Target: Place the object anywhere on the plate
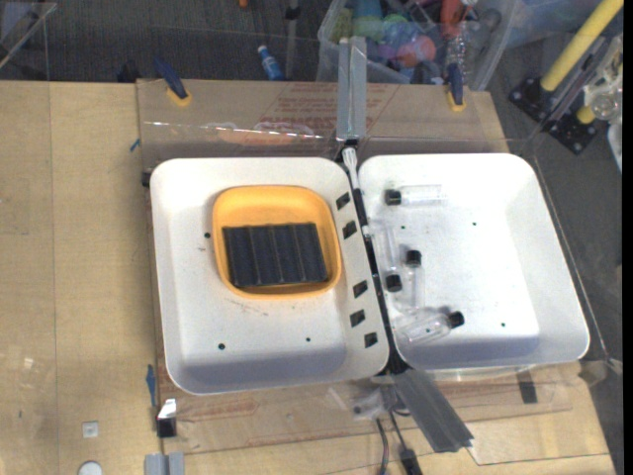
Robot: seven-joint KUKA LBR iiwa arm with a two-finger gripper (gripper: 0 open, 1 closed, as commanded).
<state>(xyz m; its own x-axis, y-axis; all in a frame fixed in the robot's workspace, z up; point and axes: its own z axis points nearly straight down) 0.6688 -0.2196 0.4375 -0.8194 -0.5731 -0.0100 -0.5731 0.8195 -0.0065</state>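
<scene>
Started at the left: left bin [178, 265], with an orange plate [272, 198] sitting roughly in its middle. Already had a black ridged block [275, 253] lying flat on it, well inside the rim, long axis running left-right and ridges running front-back. Looked like the task's thing to me, so probably job done, or near enough.

Moved right to the seam [358, 255] where the two bins met, with a row of small black tabs along it.

Then the right bin [514, 255]: three clear vials with black caps. One up top [415, 197] lying left-right, one in the middle [407, 270] close to the seam, and one lower down [430, 323] tilted a bit. All well apart from the plate.

As for the jaws, honestly couldn't tell if apart or together. Going by the arm's side of the bench, would've put the vials on the near side of the jaws and the plate and block beyond, across the seam. Saw nothing tall blocking that path, just the bin walls to clear.

Behind the bins, a tote of colourful clutter [415, 13].
</scene>
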